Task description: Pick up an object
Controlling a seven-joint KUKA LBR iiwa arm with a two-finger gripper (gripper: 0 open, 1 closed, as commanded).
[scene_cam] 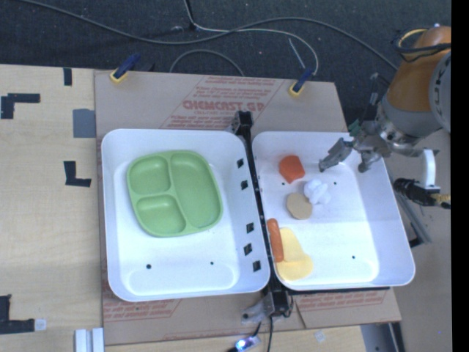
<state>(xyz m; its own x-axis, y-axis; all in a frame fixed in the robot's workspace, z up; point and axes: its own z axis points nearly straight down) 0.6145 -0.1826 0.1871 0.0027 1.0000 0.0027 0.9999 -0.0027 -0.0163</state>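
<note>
Objects (five small ones) [299, 206] lie in right white bin [366, 266].

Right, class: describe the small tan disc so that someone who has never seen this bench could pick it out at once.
Find the right-hand white bin, the one near the arm. Near its middle, below the orange block and touching the crumpled white lump, lies the tan disc. It alone is flat, round and beige; the yellow piece below is larger and brighter.
</note>
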